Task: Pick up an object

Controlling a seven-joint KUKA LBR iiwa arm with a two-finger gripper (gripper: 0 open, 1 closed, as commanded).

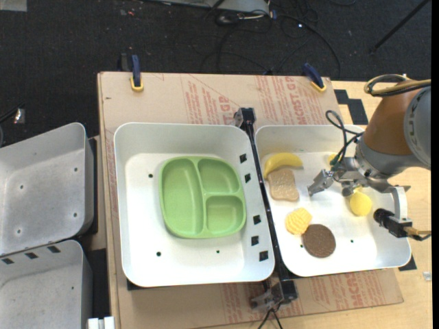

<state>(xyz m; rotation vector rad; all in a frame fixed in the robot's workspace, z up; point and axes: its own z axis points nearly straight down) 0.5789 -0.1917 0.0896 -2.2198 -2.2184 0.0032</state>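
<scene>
The right bin (357,260) holds several toy foods. A yellow banana (283,162) lies at its back left, with a tan bread slice (282,184) just in front of it. A ridged yellow piece (298,220) and a round brown cookie (319,240) sit toward the front. A yellow lemon-like lump (360,203) rests right of the middle. My gripper (319,184) hangs low over the bin's middle, right of the bread and left of the lemon. I see nothing held in it.
The left bin (137,204) bears a green divided plate (203,197). A black-tabbed divider wall (257,190) separates the two bins. My arm (394,132) crosses the right bin's back right corner.
</scene>
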